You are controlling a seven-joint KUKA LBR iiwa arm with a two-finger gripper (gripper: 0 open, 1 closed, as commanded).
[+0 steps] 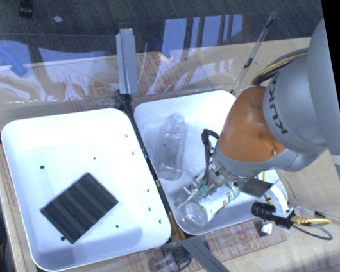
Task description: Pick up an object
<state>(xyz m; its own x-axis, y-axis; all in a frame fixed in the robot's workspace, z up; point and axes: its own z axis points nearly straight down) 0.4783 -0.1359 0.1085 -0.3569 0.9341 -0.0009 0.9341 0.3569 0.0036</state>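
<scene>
Heads up, your gripper (pixel 206 187) is down inside the right bin (pixel 146 113), low in it near the front wall, and the orange band of the arm (pixel 251 134) sits right over it, so you can't tell from this angle how the tool is set or whether it has anything. Right up against the tool, on its lower side, lies a clear plastic bottle with a green-and-white label (pixel 209 205), on its side with its cap end pointing toward the divider between the bins; it looks like it's touching the tool, but the wrist hides the contact. A second clear bottle (pixel 169 146), with no label you can make out, lies up and to the left of the tool, well apart from it, running along the bin's left wall. Further left, past the divider, the left bin (pixel 15 146) holds a dark ribbed rectangular pad (pixel 79 207), flat and turned at a slant. Cables and a black fitting (pixel 269 210) hang off the arm just outside the right bin's front corner.
</scene>
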